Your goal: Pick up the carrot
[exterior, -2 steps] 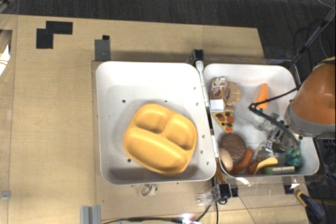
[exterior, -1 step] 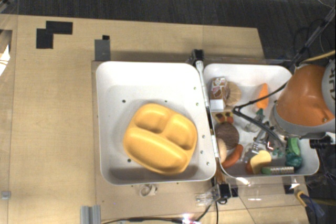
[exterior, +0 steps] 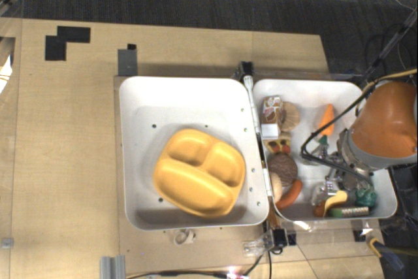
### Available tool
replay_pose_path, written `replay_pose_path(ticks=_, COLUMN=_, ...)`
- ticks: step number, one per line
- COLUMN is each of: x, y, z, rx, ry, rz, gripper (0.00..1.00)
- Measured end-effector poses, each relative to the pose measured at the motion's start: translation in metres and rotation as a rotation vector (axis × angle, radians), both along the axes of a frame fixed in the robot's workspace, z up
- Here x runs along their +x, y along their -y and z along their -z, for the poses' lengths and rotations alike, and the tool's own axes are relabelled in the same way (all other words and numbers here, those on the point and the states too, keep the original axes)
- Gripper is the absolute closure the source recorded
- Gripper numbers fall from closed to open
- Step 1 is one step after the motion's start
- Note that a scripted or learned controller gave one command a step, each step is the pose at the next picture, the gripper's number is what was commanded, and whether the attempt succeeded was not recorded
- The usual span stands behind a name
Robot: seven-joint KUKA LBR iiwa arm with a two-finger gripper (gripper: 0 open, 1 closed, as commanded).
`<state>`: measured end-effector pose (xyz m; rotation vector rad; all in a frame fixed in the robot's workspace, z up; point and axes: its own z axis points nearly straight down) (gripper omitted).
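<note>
Camera view from above has the carrot [exterior: 326, 119] lying in the right bin [exterior: 307, 85], in that bin's upper half, tilted a little from upright with its narrower end pointing toward the bin's far wall. The gripper [exterior: 332, 191] hangs low in the same bin, toward its near wall, well apart from the carrot and touching none of it; black cables cross between the two. Whether the gripper is clenched or released cannot be told, since the wrist and its orange band [exterior: 390, 119] cover it from this angle. The carrot is a short, plain orange wedge, smooth and bright against the white floor of the right bin.
</note>
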<state>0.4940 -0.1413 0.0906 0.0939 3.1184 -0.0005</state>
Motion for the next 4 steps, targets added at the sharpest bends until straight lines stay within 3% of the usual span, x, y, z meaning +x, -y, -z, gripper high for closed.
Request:
replay_pose_path(ticks=1, x=-0.001, y=0.027, z=0.001, rx=0.003, ry=-0.004, rz=0.090, gripper=0.00)
replay_pose_path(ticks=2, x=0.088, y=0.064, z=0.002, rx=0.003, ry=-0.007, rz=0.243, gripper=0.00)
replay_pose_path(ticks=3, x=0.092, y=0.062, z=-0.012, rx=0.002, ry=0.004, rz=0.236, gripper=1.00)
replay_pose_path(ticks=4, x=0.092, y=0.062, z=-0.012, rx=0.003, ry=0.003, rz=0.236, gripper=0.00)
